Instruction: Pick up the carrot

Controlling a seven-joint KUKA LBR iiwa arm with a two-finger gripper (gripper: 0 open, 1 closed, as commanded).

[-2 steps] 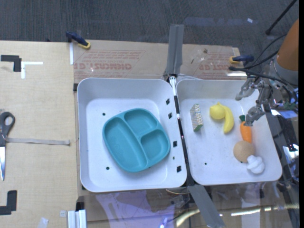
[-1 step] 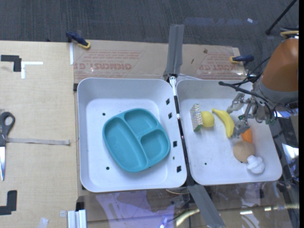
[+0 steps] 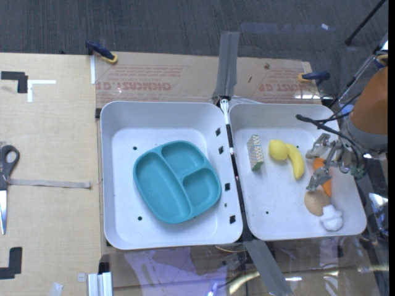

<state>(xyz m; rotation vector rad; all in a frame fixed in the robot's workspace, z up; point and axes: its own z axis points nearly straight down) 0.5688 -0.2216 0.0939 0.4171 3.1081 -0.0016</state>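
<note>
Carrot (image 3: 323,176) lies in the right bin (image 3: 271,224), between the gripper (image 3: 321,162) fingers, showing at their 6 o'clock. Fingers stand narrowly spread around it.

The arm (image 3: 370,106) comes in from the right side and bends down. The gripper (image 3: 321,160) points to the left, with its fingers spread apart.

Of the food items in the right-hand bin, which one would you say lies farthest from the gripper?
The small grey-green ridged block near the right white bin's left wall. The yellow banana, orange carrot, tan egg-like piece and white lump all lie closer to the gripper.
</note>
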